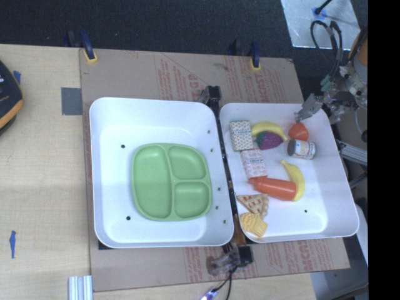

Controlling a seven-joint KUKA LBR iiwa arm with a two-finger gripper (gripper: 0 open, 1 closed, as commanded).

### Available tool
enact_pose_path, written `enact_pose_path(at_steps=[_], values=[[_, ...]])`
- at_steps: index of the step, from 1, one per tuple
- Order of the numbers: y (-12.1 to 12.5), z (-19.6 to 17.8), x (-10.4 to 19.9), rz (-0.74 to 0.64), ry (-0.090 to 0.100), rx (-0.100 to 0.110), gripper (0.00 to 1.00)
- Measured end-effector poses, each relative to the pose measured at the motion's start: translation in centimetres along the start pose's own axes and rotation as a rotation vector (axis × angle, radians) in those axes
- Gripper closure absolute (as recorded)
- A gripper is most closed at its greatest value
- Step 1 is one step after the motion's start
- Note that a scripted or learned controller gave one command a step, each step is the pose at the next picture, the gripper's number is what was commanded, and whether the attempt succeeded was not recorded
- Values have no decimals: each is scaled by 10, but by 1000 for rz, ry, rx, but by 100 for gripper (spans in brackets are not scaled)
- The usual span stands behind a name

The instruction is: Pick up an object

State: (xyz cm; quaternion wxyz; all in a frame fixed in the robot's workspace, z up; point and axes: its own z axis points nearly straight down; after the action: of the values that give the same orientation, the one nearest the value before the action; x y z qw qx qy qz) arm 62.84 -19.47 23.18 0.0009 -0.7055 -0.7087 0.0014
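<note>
Camera view looks down on two white bins side by side on a brown cardboard sheet. The left bin (pixel 106 167) holds one thing, a green plate (pixel 170 181) with three parts. The right bin (pixel 331 205) holds all the small toys. There is a yellow banana (pixel 294 177) beside an orange carrot (pixel 273 188). A small jar (pixel 302 149) lies on its side near a red tomato (pixel 299 132). A purple toy (pixel 270 140) touches a second yellow banana (pixel 267 129). Two little packets sit near the middle wall, a square tan one (pixel 240 135) and a pink one (pixel 254 164). A slice of toast (pixel 252 203) and a yellow waffle piece (pixel 254 224) lie at the front.

The gripper (pixel 310 108) hangs at the top right corner of the right bin, just above the rim and close to the red tomato. It is too small and dark to tell how it is set. No toy is seen in it.

So the job looks like it is just starting. Every toy lies in the bin. Nothing is lifted yet. The arm needs to go down onto one toy, grab it and raise it. The tomato looks like the nearest one.
</note>
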Motion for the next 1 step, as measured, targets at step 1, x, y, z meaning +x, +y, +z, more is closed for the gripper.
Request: enact_pose_path(at_steps=[1], values=[[5,128,-6,2,0,-4,0]])
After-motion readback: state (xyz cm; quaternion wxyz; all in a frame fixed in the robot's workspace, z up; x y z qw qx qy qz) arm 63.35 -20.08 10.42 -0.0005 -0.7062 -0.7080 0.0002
